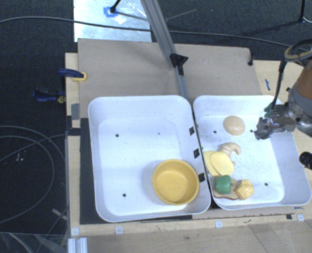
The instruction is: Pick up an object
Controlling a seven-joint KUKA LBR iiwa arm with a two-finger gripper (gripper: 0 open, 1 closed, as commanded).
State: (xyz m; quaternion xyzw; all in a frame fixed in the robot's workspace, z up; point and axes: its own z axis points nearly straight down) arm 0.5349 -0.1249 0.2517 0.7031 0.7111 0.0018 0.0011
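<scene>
My gripper (262, 129) hangs over the right bin (290, 162), near its right side, with the arm coming in from the right. A round beige bun-like object (234, 125) lies just left of the gripper, apart from it. Lower in the same bin lie a pale curved piece (230, 148), a yellow disc-like piece (220, 163), a green piece (223, 184) and a yellow corn-like piece (244, 189). A yellow bowl (175, 181) sits in the left bin (119, 141), at its front right.
A grey pole (163, 30) slants down from the top to the bins' shared back edge. Black clips (196, 153) hold the bins together along the divider. A blue and yellow clamp (71, 75) sits at the bench's left edge.
</scene>
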